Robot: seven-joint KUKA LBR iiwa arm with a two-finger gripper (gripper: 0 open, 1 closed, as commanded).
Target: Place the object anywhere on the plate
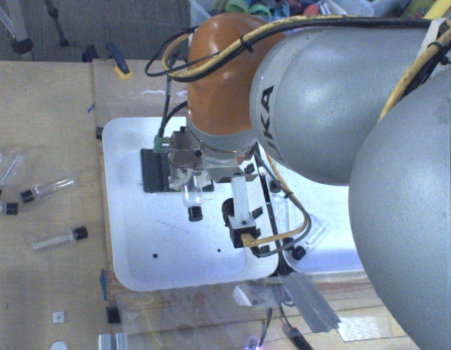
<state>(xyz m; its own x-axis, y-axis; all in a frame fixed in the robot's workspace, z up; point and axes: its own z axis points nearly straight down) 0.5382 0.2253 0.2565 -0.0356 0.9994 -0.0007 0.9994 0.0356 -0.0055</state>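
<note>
Vial (pixel 194 204) lies under my tool (pixel 211 188), whose state I cannot tell; a bad descent could knock it across the white bin (pixel 130 254).

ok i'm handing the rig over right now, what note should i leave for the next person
Gripper: low over the middle of the left bin; grasp cannot be told.
Capped vial: right at the gripper, in or just above the bin.
Dark block: beside the gripper, in the bin.
Loose vials lie on the bench, left of the bin.
Done: nothing confirmed on the plate.
Left: secure the object and set it on the plate.
</note>
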